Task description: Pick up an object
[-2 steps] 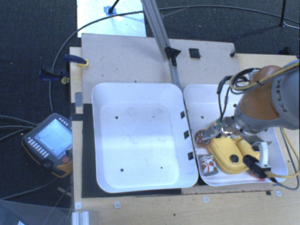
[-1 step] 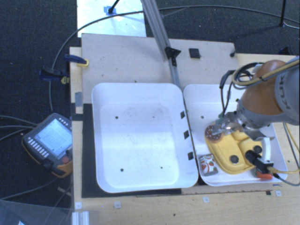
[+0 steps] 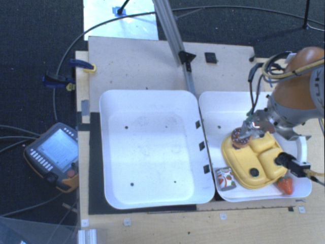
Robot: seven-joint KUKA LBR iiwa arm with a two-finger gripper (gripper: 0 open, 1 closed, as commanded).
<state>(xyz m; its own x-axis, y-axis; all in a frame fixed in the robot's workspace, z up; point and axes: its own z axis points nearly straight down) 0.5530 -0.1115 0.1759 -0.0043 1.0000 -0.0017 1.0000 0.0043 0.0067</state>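
Doughnut [image 3: 238, 138] sits directly under gripper [image 3: 249, 131].

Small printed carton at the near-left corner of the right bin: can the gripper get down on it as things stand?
Probably yes, though tightly. The carton lies uncovered from above, but it sits between the bin wall and the yellow toy. The gripper is at the brown donut-like piece.

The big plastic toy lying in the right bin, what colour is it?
Yellow. The big yellow plastic toy shows best in the camera view.
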